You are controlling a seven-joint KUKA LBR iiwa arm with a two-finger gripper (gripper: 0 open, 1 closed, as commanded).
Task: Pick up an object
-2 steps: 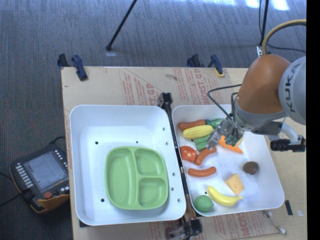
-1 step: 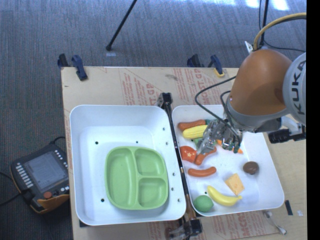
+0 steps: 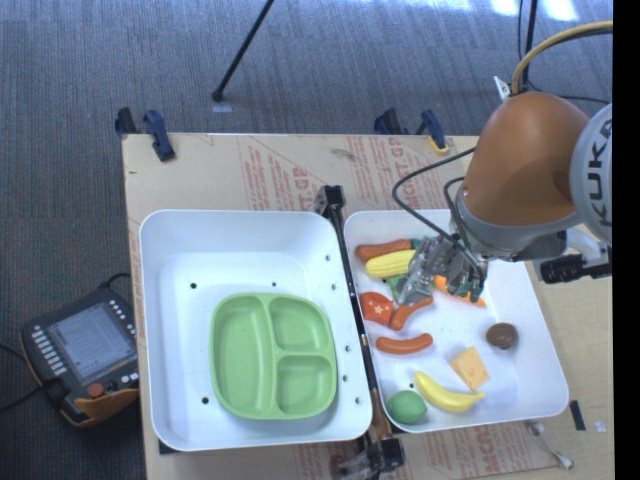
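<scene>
Here, two white bins are sitting side by side on the worktop (image 3: 250,158). The left bin (image 3: 160,258) is holding a green plate (image 3: 272,356) with three compartments, lying toward its near right part. The right bin (image 3: 535,368) is carrying toy food: a corn cob (image 3: 389,263) and a sausage (image 3: 381,250) near its far left corner, a red pepper (image 3: 377,307) by the left wall, another sausage (image 3: 403,344) in the middle, a lime (image 3: 406,406) and a banana (image 3: 446,393) along the near edge, a cheese wedge (image 3: 469,368) beside the banana, and a brown ball (image 3: 502,336) toward the right wall. The gripper (image 3: 440,271) is hanging over the far middle of the right bin, just beside the corn cob; whether it is spread or pinching anything, I cannot tell.
</scene>
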